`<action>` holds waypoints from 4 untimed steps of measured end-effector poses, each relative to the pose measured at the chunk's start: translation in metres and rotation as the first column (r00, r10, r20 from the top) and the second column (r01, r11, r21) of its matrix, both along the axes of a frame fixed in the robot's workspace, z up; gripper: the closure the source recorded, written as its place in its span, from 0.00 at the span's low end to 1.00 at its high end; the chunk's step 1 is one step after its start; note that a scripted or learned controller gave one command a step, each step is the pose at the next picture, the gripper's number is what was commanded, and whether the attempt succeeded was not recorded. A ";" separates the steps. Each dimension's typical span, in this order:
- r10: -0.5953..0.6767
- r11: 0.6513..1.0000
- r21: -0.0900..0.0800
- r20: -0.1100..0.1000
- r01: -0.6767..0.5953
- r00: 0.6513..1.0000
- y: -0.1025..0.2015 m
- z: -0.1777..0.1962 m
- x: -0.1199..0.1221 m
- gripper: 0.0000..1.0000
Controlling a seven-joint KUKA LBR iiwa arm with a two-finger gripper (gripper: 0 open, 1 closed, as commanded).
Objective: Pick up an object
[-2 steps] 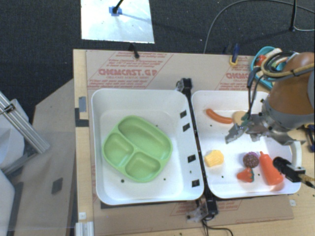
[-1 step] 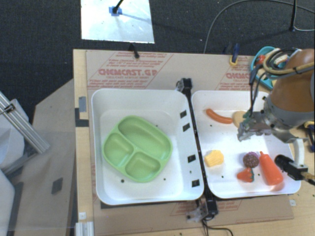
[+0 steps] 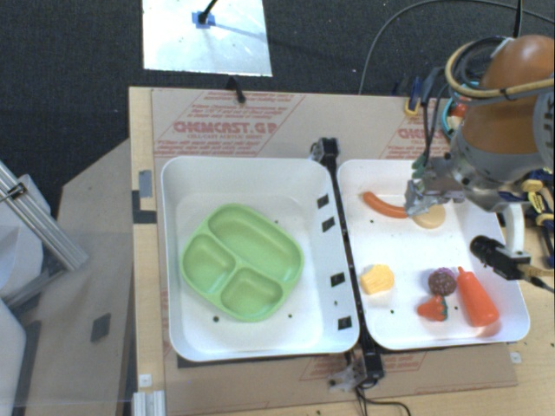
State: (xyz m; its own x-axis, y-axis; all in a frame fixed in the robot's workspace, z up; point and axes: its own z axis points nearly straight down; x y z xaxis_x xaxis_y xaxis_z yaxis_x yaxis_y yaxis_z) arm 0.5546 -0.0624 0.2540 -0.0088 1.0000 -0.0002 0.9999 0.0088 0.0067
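Gripper [image 3: 422, 200] hangs low in the right bin [image 3: 520, 319]; whether it grasps anything cannot be told. A toy sausage [image 3: 382, 204] lies just to its left, long axis pointing at it, and a tan disc [image 3: 431, 218] sits beneath it.

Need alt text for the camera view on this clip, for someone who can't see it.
A grey robot arm reaches in from the right, its gripper low over the right white bin, at a sausage and a beige disc. That bin also holds a yellow piece, a purple ball, a strawberry and a carrot; the left white bin holds a green divided plate.
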 end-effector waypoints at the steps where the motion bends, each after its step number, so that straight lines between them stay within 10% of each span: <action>1: -0.003 1.000 -0.003 0.015 0.003 1.000 -0.015 0.198 0.012 1.00; 3: -0.009 1.000 -0.002 -0.004 0.009 1.000 -0.085 0.127 0.071 1.00; 4: -0.003 1.000 -0.005 0.013 0.003 1.000 -0.079 0.268 0.065 1.00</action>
